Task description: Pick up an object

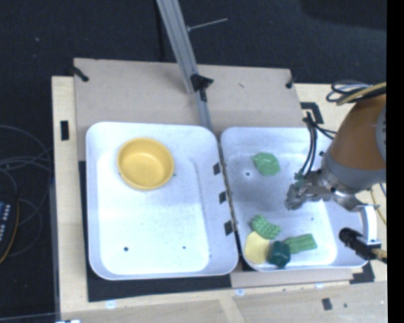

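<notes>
My pincer (297,197) hangs over the right bin (237,140); finger state unreadable. Green leaf-shaped toy (265,163), near the bin's far edge, looks light, soft, slightly slippery: I would pinch across its narrow width.

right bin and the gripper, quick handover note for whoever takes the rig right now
Gripper: low over the middle of the right bin, nothing visibly between its fingers; open or shut cannot be told.
Right bin: light green piece toward the back; green leafy piece, yellow piece, dark teal piece and green block clustered at the front.
Left bin: yellow bowl.
Done: nothing picked.
Left: grasp and lift one object.
</notes>
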You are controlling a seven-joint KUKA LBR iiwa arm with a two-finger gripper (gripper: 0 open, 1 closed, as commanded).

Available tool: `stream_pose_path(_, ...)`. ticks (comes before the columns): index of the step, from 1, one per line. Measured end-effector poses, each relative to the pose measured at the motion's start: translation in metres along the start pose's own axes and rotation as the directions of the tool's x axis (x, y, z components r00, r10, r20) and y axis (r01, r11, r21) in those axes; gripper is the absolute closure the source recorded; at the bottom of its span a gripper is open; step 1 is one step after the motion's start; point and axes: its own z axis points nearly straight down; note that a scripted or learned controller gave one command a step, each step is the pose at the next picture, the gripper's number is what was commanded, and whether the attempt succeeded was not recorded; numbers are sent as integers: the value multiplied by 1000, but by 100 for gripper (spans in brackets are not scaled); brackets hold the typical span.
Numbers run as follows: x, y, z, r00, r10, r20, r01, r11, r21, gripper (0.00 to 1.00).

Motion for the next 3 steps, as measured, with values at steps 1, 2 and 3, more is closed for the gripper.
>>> stream_pose_path(1,6,-6,-53,1000,0,0,0,1000,-1,100)
stream_pose_path(2,6,-5,-90,1000,0,0,0,1000,1,100)
stream_pose_path(3,61,-7,-98,1000,-4,-1,4,1000,3,100)
